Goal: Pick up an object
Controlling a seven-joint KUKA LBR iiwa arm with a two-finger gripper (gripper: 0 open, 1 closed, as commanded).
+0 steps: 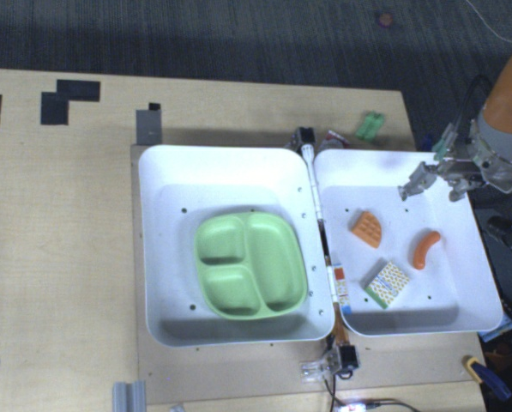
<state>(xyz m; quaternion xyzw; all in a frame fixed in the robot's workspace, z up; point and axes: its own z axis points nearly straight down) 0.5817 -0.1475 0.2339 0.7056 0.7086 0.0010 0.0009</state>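
Three small objects lie in the right bin [470,316]: an orange waffle-like piece [367,228], an orange-red sausage [424,249] and a small patterned box [388,283] near the front. My gripper [432,189] hangs over the bin's far right part, above and behind the sausage. Its fingers are spread open with nothing between them.
The left bin [161,230] holds a green divided plate [249,263]. A small green item [370,126] lies on the bench behind the right bin. Dark blocks [69,99] sit at the bench's far left. Cables and clips [337,363] are at the front between the bins.
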